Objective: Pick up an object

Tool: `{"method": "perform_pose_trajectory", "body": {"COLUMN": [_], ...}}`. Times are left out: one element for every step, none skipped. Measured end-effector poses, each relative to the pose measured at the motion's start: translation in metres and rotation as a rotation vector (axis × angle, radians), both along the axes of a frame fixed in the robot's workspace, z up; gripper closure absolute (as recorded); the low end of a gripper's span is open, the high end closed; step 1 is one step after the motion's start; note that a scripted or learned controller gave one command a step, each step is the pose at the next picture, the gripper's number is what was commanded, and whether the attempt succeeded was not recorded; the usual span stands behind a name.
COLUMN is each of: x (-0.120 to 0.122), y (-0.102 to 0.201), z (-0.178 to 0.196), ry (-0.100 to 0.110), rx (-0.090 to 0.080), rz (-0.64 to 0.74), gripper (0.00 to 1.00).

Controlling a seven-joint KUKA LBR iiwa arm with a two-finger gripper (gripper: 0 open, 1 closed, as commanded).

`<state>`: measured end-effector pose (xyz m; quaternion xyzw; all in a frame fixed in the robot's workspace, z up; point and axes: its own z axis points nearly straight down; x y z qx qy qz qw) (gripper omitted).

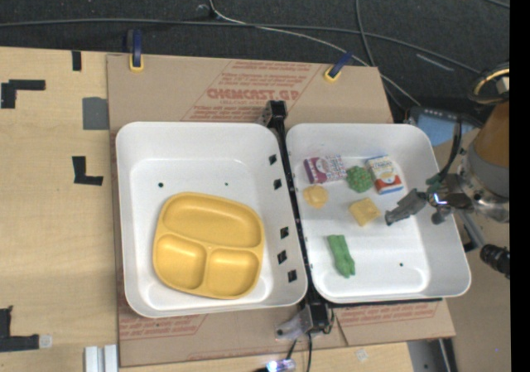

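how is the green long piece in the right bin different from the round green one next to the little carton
The long green block is bright green and elongated, lying alone toward the near side of the right white bin; the round green lump is darker, bumpy and compact, sitting among the far-side items beside the small red-and-white carton. Both are green, small and untouched.

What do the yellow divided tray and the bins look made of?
Yellow tray: likely moulded plastic, matte to satin; uniform colour, rounded compartment edges, soft highlights. Left bin and right bin: probably thin formed plastic, smooth white, slightly glossy; rounded corners and rolled rims suggest it. Could be coated metal; the view leaves that open.
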<state>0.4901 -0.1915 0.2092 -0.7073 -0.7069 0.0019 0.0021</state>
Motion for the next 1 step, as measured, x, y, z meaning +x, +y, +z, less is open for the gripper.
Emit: {"method": "perform_pose_trajectory", "body": {"x": [-0.0040], "y": [0.0035], "z": [-0.0641], "ry": [0.002], "rx": [0.002], "rz": [0.001], "gripper": [0.00]}}
